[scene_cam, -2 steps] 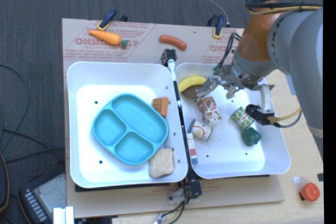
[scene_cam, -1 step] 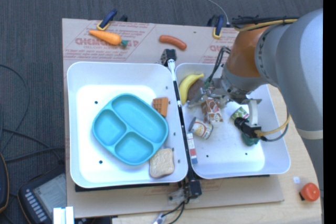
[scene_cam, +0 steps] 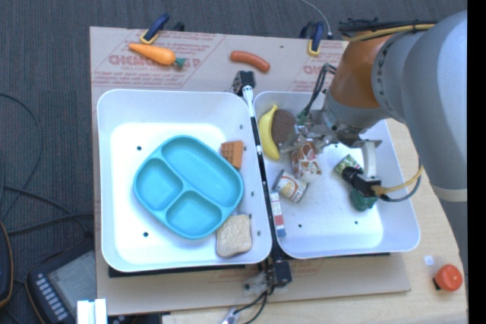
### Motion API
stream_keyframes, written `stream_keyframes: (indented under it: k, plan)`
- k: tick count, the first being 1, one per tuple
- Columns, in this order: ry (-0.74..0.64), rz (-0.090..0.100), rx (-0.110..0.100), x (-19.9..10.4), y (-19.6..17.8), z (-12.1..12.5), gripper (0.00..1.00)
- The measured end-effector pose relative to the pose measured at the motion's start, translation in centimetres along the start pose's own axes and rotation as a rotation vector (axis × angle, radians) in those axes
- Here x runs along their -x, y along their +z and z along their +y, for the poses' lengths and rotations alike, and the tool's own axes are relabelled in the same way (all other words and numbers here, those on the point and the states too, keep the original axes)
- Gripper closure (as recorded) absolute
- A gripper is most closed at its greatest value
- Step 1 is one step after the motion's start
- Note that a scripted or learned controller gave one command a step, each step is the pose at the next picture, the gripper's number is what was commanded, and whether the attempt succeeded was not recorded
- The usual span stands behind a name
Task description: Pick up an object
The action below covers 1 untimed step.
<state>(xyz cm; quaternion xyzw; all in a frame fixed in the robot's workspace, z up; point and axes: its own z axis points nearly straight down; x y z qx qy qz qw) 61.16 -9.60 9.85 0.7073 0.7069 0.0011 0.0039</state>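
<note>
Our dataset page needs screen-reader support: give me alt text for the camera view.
A grey arm's gripper hangs over the right bin, above a banana and small packets. The left bin holds a blue divided plate, with a bread slice beside it.

camera view | fixed overhead, slanted down | mid-range | both white bins (scene_cam: 106,163) framed
</note>
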Motion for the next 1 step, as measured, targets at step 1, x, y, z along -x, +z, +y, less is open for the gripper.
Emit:
stream_keyframes:
  k: [1]
  plan:
    - [-0.002,0.004,-0.006,-6.0,-8.65,5.07,1.0]
